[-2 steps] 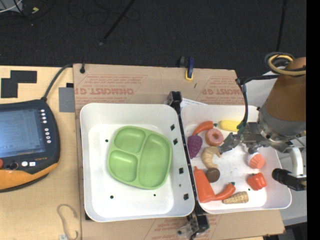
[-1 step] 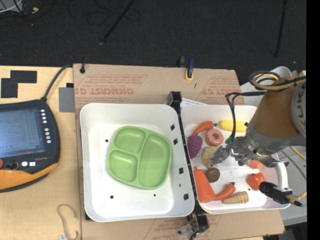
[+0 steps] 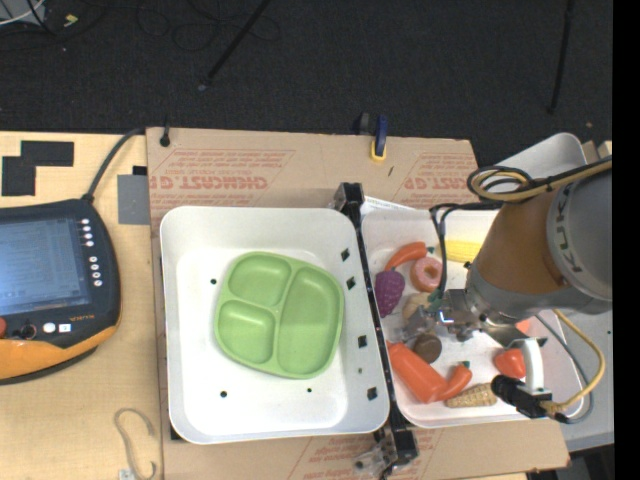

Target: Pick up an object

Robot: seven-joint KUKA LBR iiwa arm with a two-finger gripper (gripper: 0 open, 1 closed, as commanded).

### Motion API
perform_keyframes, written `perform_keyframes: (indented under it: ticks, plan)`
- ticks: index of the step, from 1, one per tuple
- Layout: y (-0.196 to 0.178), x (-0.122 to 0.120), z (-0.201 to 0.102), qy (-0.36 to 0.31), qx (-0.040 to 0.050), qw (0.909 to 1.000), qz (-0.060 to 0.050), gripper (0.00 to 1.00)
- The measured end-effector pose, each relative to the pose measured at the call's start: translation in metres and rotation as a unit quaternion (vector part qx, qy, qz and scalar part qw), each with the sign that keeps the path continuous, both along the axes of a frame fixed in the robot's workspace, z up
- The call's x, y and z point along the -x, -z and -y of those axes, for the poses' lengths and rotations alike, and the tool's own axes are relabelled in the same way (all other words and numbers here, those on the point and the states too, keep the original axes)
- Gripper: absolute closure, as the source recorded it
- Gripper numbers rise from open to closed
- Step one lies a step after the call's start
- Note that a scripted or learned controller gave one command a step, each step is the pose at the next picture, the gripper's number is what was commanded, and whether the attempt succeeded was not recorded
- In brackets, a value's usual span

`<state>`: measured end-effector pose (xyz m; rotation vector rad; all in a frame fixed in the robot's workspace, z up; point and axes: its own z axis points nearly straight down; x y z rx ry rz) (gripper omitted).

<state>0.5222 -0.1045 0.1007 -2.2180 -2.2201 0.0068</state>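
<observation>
Grey arm [image 3: 545, 253] reaches down into right bin [image 3: 560, 393]; gripper [image 3: 432, 313] grip unclear.

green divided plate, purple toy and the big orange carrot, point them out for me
green divided plate [image 3: 279, 316]: camera view, on the ridge between its compartments
purple toy [image 3: 389, 291]: camera view, on its middle
big orange carrot [image 3: 415, 372]: camera view, on its thick body

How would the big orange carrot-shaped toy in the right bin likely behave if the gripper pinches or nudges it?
The orange carrot looks like smooth moulded plastic, so probably stiff and light. Its tapered, rounded body may slip from a pinch or roll aside when nudged. A red pepper and a brown round piece crowd it, so they would likely shift too.
</observation>
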Motion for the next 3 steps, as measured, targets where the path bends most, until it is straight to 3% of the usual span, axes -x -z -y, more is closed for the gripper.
perform_keyframes:
  ticks: [1, 2, 3]
  plan:
    - [0.014, 0.001, -0.002, 0.001, -0.0012, 1.0, 0.0, 0.0]
    - [0.003, 0.001, 0.001, 0.005, -0.0012, 1.0, 0.0, 1.0]
    - [-0.044, 0.005, -0.007, 0.0, -0.0007, 1.0, 0.003, 1.0]
